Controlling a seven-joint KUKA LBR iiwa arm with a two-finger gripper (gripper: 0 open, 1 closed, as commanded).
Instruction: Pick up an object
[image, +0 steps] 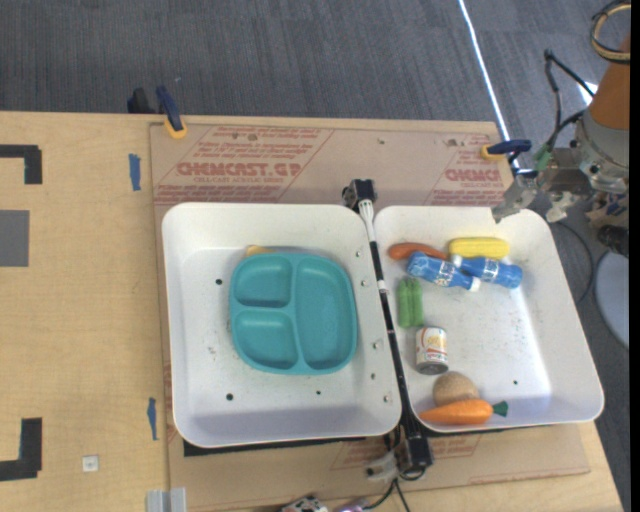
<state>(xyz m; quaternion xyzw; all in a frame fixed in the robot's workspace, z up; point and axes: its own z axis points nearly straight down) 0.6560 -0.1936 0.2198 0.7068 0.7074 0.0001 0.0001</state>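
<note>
A yellow block (478, 246) lies at the back of the right bin (560, 340) beside blue bottles (463, 271), a green stick (409, 302), a can (432, 350), a potato (454, 386) and a carrot (459, 412) — the left bin (195, 300) holds a teal plate (294, 311). The gripper (522, 196) hovers at the right bin's far corner — its grip cannot be made out.

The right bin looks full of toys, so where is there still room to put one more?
The right bin is bare along its right side, below the blue bottle. Its left side is crowded, from the yellow corn down to the carrot.
</note>
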